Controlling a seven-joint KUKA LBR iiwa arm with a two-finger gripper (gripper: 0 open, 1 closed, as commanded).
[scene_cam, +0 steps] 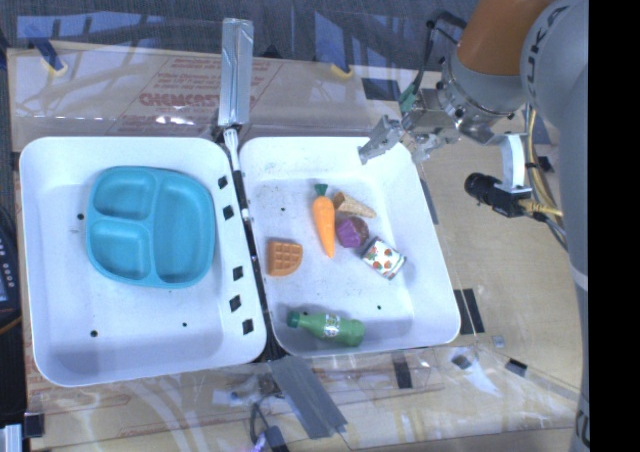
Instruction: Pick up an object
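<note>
Bench bins (430, 280) hold blue tray (152, 226), carrot (325, 224), bottle (327, 327).

A single fixed camera looks down on the surface (480, 230) from above, at a slight slant rather than straight overhead, so the far edge of the scene lies along the top of the frame and the near edge along the bottom. It stands far enough back to take in both white bins whole: the left bin (50, 340) fills the left half and the right bin (430, 300) sits just right of centre, their inner walls meeting near the middle of the frame. A strip of dark floor shows beyond the surface at the top. The arm (520, 30) enters from the upper right corner, close to the lens and large.
</note>
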